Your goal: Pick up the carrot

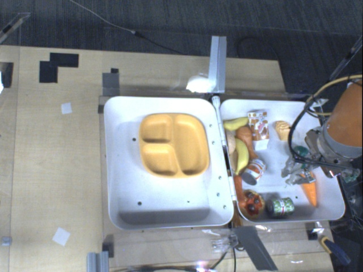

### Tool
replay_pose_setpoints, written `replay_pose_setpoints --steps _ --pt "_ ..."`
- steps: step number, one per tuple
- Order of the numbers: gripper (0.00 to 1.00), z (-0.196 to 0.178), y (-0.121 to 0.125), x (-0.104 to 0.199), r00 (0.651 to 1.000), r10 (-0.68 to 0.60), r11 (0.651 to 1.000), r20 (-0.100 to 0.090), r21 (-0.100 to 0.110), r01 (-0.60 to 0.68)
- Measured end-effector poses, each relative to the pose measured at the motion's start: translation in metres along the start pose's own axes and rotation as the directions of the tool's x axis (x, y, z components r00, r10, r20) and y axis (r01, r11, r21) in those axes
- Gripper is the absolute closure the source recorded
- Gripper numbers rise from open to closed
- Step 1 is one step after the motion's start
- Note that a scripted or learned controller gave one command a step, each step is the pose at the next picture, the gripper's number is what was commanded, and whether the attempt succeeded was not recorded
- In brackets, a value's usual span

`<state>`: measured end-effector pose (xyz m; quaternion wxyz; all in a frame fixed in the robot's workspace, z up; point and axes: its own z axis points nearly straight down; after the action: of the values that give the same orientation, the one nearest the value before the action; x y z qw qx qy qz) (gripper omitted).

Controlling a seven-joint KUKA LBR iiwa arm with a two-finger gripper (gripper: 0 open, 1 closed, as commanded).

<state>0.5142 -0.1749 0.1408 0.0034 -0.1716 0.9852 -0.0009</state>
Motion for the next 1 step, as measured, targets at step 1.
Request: replay_pose_setpoints --steps 1 --pt "1.00 0.0346 -0.0226 0.0275 0.992 -0.123 0.992 -0.001 -0.001 0.123"
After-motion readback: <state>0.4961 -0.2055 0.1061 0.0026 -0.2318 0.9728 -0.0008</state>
